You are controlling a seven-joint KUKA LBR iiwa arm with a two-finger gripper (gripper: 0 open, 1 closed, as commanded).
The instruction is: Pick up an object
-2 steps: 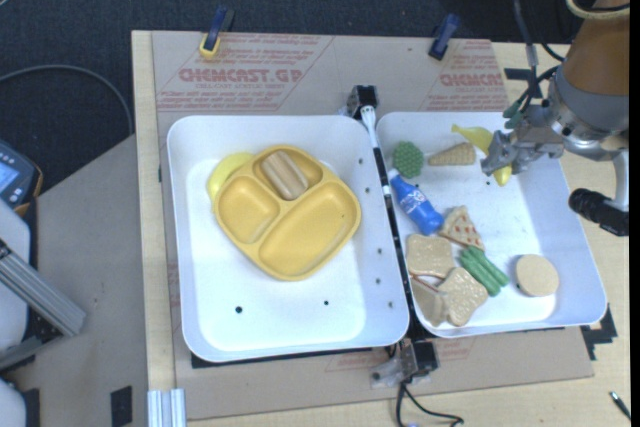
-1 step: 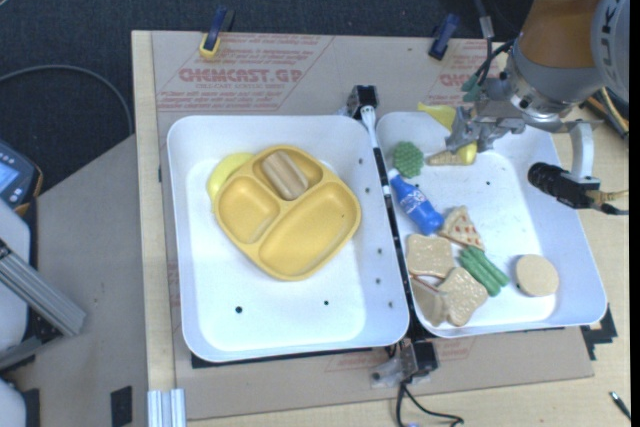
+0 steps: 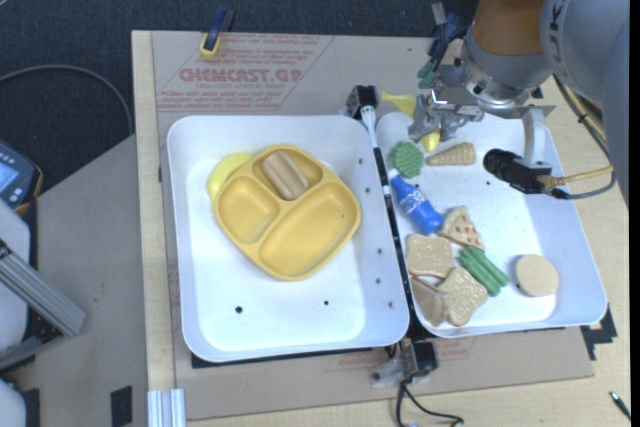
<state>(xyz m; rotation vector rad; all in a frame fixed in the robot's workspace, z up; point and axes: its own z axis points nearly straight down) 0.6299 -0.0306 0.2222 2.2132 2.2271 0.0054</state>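
Two white bins sit side by side on a bench. The left bin (image 3: 200, 245) bears a yellow divided tray (image 3: 290, 215) with a small brown bun (image 3: 285, 173) in its far compartment. The right bin (image 3: 570, 245) holds a scatter of toy food: a green round piece (image 3: 407, 158) and a cone-shaped wafer (image 3: 452, 154) at the far end, a blue bottle (image 3: 414, 202) against the divider, a pizza slice (image 3: 462, 229), crackers (image 3: 440, 275), a green bean pod (image 3: 483, 267) and a tan disc (image 3: 535, 275) toward the near edge.

The gripper (image 3: 432, 123) hangs over the far left corner of the right bin, just above the green round piece and the wafer. Whether its fingers are spread or closed cannot be told; nothing is visibly held between them.

The green round piece appears to be the nearest candidate. As moulded plastic it is probably light, stiff and somewhat slippery, not fragile. A grasp across its width, at the rim, seems best; neighbouring pieces lie close and may be nudged.
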